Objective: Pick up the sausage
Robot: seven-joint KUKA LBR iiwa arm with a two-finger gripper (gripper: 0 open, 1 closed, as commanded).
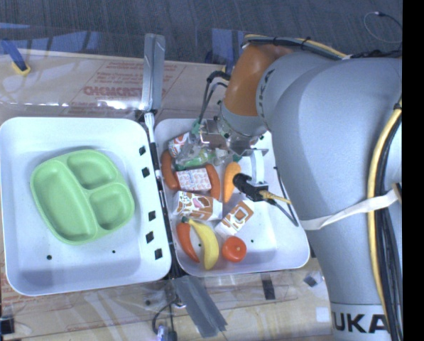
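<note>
The sausage (pixel 168 170) lies at the left edge of the right bin (pixel 286 244), against the wall, its long axis running up and down the view, one end toward the banana (pixel 209 244). A small printed carton (pixel 194 180) sits just beside it. Our gripper (pixel 210 138) hangs over the bin's far end; we cannot tell its finger state. We should close across the sausage's width, clear of wall and carton.

I see my 1 grey arm (pixel 339 155) reaching in from the right, orange band (pixel 247 84) above the wrist, bent down. Gripper (pixel 201 139) low, pointing left; finger state unclear.
</note>
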